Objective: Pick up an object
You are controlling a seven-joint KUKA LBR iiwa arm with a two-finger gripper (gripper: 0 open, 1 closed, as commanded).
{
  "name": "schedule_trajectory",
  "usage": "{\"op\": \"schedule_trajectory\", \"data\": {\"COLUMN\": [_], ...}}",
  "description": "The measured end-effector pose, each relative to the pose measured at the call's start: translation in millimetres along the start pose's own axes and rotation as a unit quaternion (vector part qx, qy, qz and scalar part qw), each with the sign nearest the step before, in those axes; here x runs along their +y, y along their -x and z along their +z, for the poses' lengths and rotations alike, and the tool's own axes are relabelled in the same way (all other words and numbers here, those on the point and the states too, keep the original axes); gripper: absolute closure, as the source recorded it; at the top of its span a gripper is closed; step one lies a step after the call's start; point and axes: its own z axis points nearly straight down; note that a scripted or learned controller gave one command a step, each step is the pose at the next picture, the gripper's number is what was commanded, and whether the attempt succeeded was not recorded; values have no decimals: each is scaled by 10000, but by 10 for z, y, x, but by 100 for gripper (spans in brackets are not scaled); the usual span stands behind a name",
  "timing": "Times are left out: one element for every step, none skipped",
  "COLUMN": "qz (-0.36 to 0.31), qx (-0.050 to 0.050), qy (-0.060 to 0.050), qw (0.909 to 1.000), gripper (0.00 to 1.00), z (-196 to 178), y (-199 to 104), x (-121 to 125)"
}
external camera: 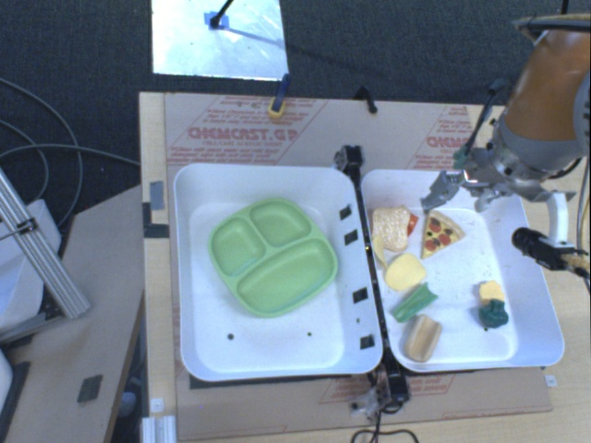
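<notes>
Gripper [459, 192] hovers, fingers spread, empty, upper right of frame | pizza slice [441, 233] just below | risk: crowded toast [390, 228] gets nudged instead

Even, bright overhead light; soft shadows, slightly grainy, glare on foil sheet [219, 24].

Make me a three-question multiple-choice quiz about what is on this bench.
1. Where does the green divided plate lie?
A. left bin
B. right bin
C. on the cardboard

2. How many compartments has that plate?
A. two
B. three
C. five

3. What lies between the gripper fingers?
A. the pizza slice
B. the bread
C. nothing

Answers: 1 A, it sits in the left bin. 2 B, two small hollows and one large. 3 C, the pizza slice lies in the right bin below the gripper.
</notes>
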Motion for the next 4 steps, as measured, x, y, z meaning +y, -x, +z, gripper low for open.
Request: {"op": "schedule_trajectory", "data": {"qz": [16,-35,-36,-53], "qx": [-1,11,11,20], "qy": [4,43,30,-42], "qw": [10000,10000,10000,10000], "gripper": [0,0,0,0], "z": [1450,493,66,387], "y": [-143,-923,-1443,-2308], "x": [-176,-447,-208,-1115]}}
